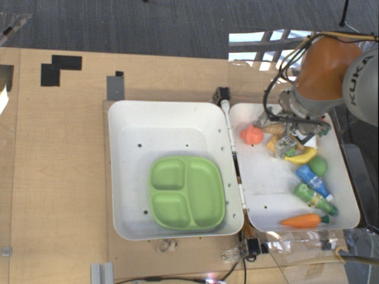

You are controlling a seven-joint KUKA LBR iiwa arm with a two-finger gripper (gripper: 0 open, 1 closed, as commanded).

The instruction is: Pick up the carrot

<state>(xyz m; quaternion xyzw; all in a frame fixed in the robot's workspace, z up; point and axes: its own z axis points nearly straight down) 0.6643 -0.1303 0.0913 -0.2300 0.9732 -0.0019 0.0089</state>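
Overhead, two shallow white plastic bins sit side by side on a pale wood-grain desk (59, 176). The left bin (127, 135) has smooth walls and rounded corners; a matte green plate (187, 192) with three moulded compartments lies in its near half, flat on the floor of the bin.

The right bin (260, 188) carries the loose items. The carrot (301, 221) lies on its side at the near edge of this bin, a tapered orange body with a small green top pointing right. It is untouched and well apart from the gripper. Just behind it lies a green bottle (312, 196), and beside that a blue bottle (314, 180), both on their sides. A round green fruit (319, 165) rests against the blue bottle. A curved yellow banana (302, 155) lies just behind that. A rounded pink-red fruit (252, 135) sits near the bin's left wall. A tan, irregular item (273, 142) lies between the red fruit and the banana; its identity cannot be told.

The arm, grey with a glossy orange band, enters from the right over the far end of the right bin. The gripper (291, 139) hangs over the banana and the tan item. Whether its fingers are wide, narrow or holding anything cannot be told from this angle.
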